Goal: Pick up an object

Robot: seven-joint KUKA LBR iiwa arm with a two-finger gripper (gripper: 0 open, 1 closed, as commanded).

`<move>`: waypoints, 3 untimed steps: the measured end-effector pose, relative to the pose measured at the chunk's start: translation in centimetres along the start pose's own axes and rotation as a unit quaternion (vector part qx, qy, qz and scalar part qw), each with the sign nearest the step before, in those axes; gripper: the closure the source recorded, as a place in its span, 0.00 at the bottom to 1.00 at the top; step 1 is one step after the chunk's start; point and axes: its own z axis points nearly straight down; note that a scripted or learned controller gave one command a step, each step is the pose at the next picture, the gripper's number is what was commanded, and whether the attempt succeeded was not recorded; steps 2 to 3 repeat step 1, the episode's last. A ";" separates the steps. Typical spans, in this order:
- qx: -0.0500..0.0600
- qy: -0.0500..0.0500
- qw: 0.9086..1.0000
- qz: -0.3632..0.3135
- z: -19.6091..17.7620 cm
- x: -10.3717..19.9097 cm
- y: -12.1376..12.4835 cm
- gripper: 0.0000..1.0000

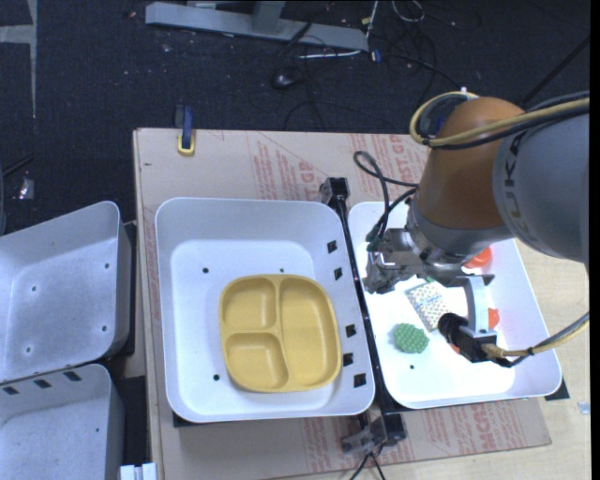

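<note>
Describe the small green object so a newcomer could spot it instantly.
Look in the right-hand shallow white bin, under the grey arm's gripper. The small round bumpy green object lies near its left wall, just below a speckled white packet; it is the bin's one green thing.

— What was under the bench?
— A dark speckled floor [75,84], with black cables [309,47] and a grey metal bar [253,23] near the top edge.
— And the bench itself?
— A brown board [253,159] with red print.

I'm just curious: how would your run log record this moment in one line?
arm: over right bin | gripper: above bin floor | nearby: green object, patterned packet | left bin: yellow tray
</note>
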 end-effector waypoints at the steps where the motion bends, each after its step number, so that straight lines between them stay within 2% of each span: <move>1: 0.000 0.000 1.000 0.000 -0.9 5.0 -1.7 1.00; 3: 0.000 0.000 1.000 0.000 -0.9 5.0 -1.7 1.00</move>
